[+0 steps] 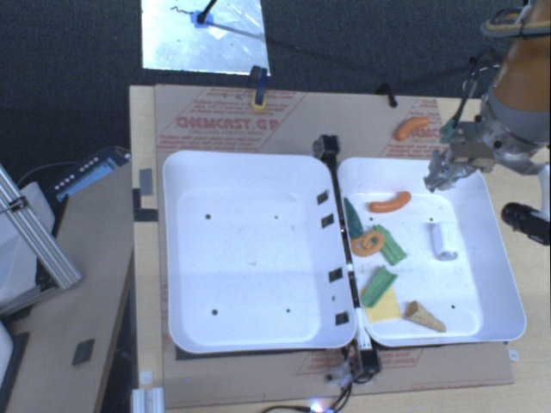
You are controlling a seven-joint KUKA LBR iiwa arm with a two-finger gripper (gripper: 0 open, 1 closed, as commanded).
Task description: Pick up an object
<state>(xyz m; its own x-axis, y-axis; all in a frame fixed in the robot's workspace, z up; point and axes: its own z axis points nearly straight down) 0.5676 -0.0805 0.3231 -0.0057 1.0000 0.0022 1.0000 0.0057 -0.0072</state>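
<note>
the arm is reaching in from the right, and its gripper point(441, 179) is hanging over the far corner of the right bin point(499, 269), close to the back rim. from where i'm standing the metal parts at its tip blur together, so i cannot tell how the claw is set, and nothing is visibly sitting in it.

just beside the tip, toward the middle of the bin, an orange sausage point(390, 202) is lying flat, its long axis running nearly left to right with the right end tipped slightly up toward the gripper. there is bare white floor all around it, more on the near side than toward the back wall.

a small white cylinder point(442, 239) is lying farther down, pointing roughly front to back, well apart from everything else (the easiest piece to get at, by the look of the room round it).

the rest is crowding along the divider: a dark green strip point(353, 218) lying along the wall, an orange ring point(368, 243) touching a green block point(392, 246), another green piece point(377, 286) slanting over a yellow wedge point(384, 305), and a tan wedge point(424, 317) near the front rim.

a second orange sausage point(411, 128) is lying outside, on the board point(224, 119) behind the bins. the left bin point(250, 248) is sitting alongside.
</note>
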